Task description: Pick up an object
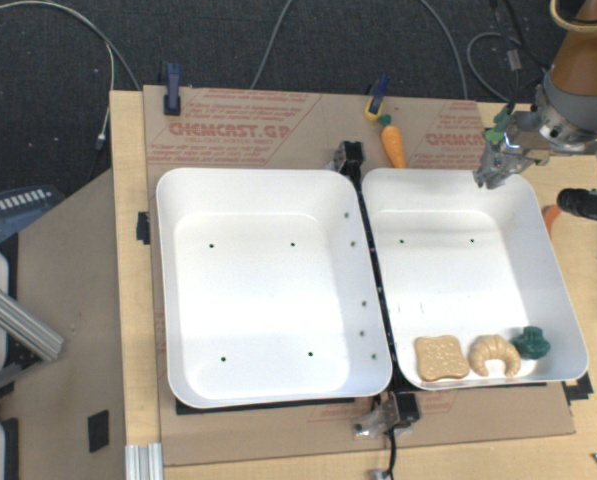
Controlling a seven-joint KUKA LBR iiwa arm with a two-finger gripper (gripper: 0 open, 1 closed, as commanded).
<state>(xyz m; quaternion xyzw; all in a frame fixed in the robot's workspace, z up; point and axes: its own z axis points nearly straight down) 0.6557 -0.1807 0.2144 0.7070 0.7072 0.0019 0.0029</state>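
Three small objects lie along the near edge of the right bin (pixel 548 268): a tan square cracker-like piece (pixel 441 357), a beige croissant-shaped piece (pixel 494 355) and a dark green piece (pixel 531 343) at the corner. My gripper (pixel 493 168) hangs over the far right rim of that bin, well away from those objects, below the arm's orange band (pixel 581 58). Nothing shows between its fingers.
The left bin (pixel 178 298) sits beside the right one, with a black clamp (pixel 350 156) between them at the back. An orange carrot-like toy (pixel 392 145) lies on the board behind the bins. Blue clips (pixel 171 85) hold the board's far edge.
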